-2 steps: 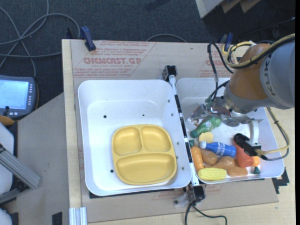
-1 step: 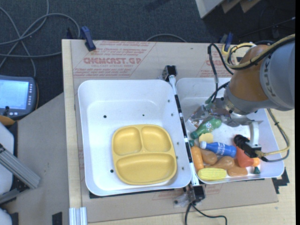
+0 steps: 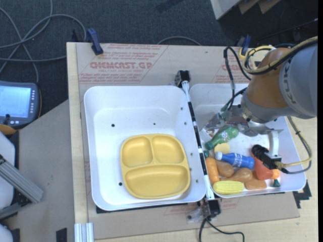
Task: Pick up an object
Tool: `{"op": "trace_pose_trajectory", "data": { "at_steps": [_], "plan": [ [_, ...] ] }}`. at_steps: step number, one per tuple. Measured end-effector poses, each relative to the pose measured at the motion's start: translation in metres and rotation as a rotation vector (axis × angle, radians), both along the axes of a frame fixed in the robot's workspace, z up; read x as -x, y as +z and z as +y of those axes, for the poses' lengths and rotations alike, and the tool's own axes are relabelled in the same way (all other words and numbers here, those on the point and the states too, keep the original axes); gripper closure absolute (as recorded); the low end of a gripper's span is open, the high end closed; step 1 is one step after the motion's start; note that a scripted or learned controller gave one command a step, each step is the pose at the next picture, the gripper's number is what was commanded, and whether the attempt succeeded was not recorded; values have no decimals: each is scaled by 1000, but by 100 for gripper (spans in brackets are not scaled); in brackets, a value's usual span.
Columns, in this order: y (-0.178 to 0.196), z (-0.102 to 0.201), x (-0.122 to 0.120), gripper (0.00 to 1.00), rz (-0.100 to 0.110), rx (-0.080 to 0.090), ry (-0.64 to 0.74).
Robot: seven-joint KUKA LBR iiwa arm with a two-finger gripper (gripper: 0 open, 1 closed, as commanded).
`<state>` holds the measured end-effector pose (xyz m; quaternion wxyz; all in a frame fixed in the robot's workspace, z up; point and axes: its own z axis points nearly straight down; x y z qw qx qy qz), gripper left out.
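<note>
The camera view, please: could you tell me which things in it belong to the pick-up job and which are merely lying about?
Job:
grey arm's end effector
green toy bottle
blue toy bottle
yellow toy corn cob
right white bin

Lying about:
yellow divided plastic plate
left white bin
handheld screen pendant

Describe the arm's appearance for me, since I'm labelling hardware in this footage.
The arm is thick and rounded, with a grey shell bearing dark lettering and a wide orange band above the wrist. Black and yellow cables loop beside the band. Below it sits a metallic grey claw.
</note>
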<state>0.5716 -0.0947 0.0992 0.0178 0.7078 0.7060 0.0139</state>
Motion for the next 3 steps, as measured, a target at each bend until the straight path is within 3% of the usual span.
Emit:
{"op": "trace_pose_trajectory", "data": {
  "at_steps": [1, 2, 3],
  "plan": [
    [-1, -2, -31, 0, 30, -6, 6],
    [0, 0, 1, 0, -1, 1, -2],
    [-1, 0, -7, 0, 20, -2, 3]
  ]
}}
